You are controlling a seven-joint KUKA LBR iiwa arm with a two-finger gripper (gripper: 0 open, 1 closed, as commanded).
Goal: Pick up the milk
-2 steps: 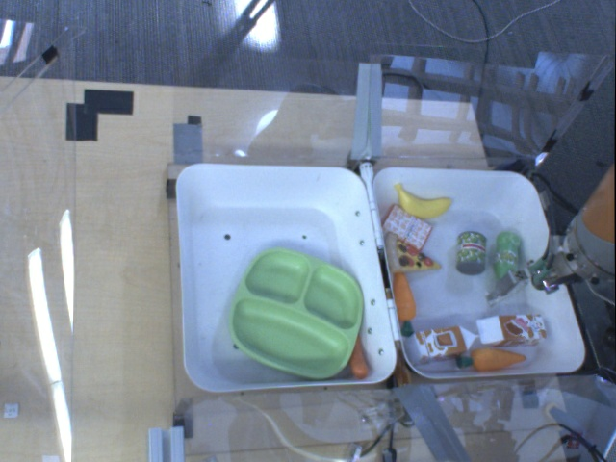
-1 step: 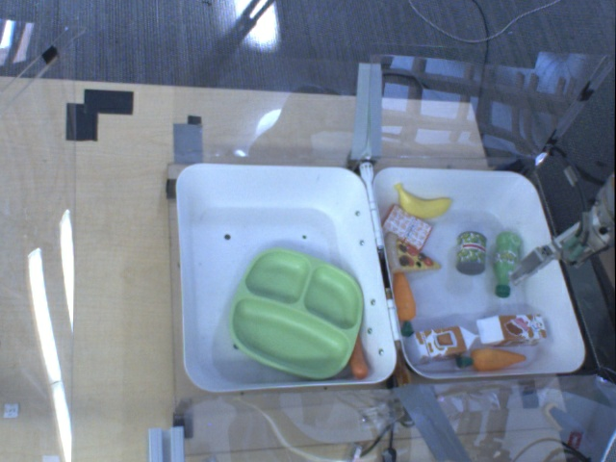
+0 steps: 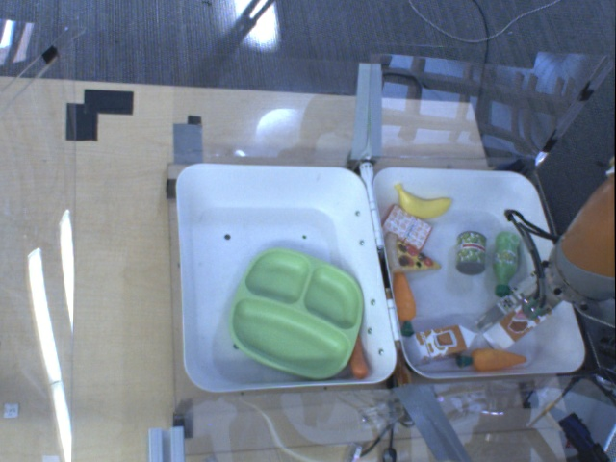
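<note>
While your claw [image 3: 517, 308], whose grip I cannot tell, hovers low in the right bin [image 3: 568, 359] at a small milk carton [image 3: 515, 326], beware: the neighbouring carrot [image 3: 496, 359] could knock it aside.

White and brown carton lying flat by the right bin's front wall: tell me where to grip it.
Probably from straight above, across the narrow middle of the white and brown carton: it lies flat, and the orange carrot crowds its right end.
</note>
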